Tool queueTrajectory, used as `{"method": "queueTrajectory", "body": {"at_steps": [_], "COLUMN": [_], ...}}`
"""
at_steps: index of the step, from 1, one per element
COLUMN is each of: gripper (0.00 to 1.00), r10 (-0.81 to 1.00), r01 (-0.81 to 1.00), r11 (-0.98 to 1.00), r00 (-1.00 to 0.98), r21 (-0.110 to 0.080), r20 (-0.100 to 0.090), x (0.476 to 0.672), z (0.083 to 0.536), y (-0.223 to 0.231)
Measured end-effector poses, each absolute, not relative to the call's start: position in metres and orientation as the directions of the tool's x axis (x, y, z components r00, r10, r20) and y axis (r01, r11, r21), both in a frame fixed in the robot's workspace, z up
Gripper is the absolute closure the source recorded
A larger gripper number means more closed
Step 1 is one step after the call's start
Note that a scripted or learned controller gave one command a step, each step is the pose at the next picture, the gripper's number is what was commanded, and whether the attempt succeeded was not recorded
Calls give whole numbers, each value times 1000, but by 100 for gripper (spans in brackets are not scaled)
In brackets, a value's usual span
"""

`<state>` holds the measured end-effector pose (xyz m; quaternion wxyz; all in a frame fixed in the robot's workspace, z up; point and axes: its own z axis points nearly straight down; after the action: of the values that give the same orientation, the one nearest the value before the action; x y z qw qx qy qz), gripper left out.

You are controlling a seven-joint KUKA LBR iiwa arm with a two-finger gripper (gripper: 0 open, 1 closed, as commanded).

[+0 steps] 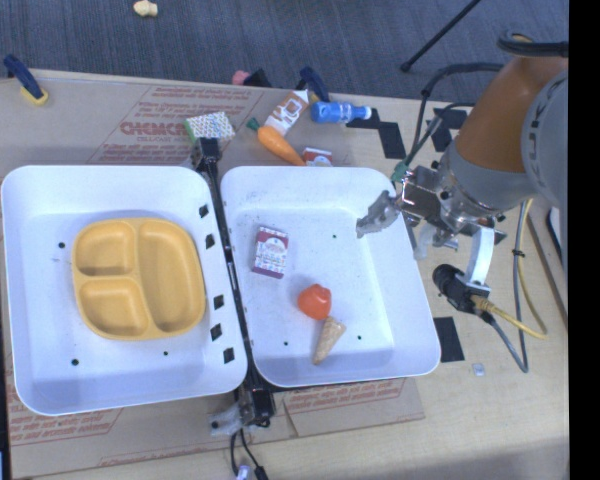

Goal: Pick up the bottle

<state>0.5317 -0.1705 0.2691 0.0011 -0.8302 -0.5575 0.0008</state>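
Hovering over the right bin's (405,268) right rim, the gripper (378,213) pokes out from the grey-and-orange arm (505,128), and its metal tip is too small and blurred to say whether it is open or closed. Nothing sits between its tips. Up on the cardboard behind the bins lies the bottle (285,113), slim, white with an orange band, tipped on its side, just beside a carrot (278,144) and a blue bottle (338,113). Inside the right bin: a red-and-white box (270,251), a glossy red ball (315,300) and a waffle cone (327,339). Left bin holds a yellow divided plate (138,276).
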Motion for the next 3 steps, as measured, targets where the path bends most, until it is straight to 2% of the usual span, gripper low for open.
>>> {"method": "queueTrajectory", "body": {"at_steps": [1,2,3], "gripper": [100,100,100], "r10": [928,894,874], "r01": [928,894,874], "r11": [-372,-448,-487], "r00": [372,448,487], "r21": [-6,-6,-7], "r20": [1,0,-1], "x": [532,523,478], "z": [279,178,211], "y": [-170,-187,-83]}}
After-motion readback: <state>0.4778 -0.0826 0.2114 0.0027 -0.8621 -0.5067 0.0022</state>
